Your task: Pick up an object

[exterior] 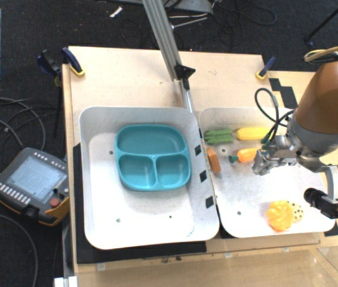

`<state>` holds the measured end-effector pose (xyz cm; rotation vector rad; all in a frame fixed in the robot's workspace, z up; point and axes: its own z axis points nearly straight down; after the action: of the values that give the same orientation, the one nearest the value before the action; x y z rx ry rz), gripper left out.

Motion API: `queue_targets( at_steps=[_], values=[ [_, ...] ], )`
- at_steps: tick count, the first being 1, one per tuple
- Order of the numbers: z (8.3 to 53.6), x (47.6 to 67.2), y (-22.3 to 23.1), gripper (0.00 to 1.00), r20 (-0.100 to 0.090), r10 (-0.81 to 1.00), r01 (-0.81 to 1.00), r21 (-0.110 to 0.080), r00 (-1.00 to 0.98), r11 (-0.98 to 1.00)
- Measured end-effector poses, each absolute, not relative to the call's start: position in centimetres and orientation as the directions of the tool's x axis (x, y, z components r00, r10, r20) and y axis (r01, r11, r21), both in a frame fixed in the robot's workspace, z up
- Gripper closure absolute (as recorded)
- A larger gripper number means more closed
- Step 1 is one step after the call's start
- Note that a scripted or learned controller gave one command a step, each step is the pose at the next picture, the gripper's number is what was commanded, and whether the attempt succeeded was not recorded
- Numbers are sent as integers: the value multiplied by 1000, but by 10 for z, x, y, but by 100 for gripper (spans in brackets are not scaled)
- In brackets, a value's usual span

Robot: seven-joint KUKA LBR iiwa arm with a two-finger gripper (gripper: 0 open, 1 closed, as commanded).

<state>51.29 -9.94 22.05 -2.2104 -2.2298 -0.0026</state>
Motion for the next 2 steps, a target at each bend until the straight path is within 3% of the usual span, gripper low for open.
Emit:
queue_targets(
  at_steps=[2],
  values=[
    [239,510,21,100,2,1000,1000,1,-10,10]
  ],
)
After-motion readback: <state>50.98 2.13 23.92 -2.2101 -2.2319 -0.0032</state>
